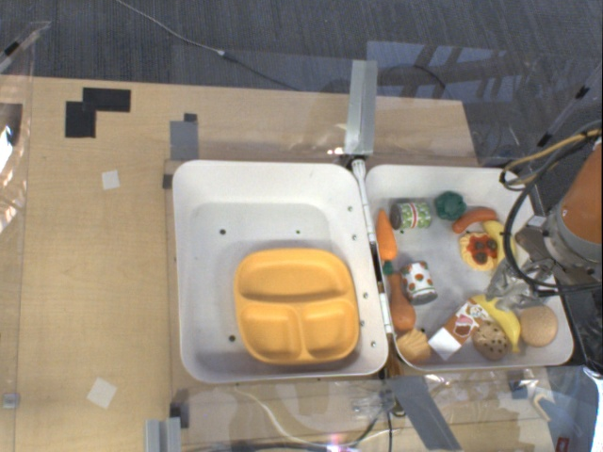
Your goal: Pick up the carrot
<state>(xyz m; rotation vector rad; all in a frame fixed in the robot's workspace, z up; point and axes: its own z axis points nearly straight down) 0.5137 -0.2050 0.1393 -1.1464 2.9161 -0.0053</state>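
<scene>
The carrot (386, 236) is orange and slim. It lies lengthwise against the left wall of the right bin (556, 354), with its green end pointing toward the front. My gripper (514, 286) hangs over the right side of the same bin, above the banana (505, 319) and just below the pizza slice (480, 250). It is well to the right of the carrot, with a small can (418, 282) between them. Nothing shows in its grasp.
A yellow divided tray (297, 304) sits in the left bin (198, 252). The right bin also holds a green can (412, 215), a dark green vegetable (450, 203), a sausage (474, 218), a brown drumstick (402, 310), a muffin (415, 347), a cookie (490, 342) and a bun (538, 326).
</scene>
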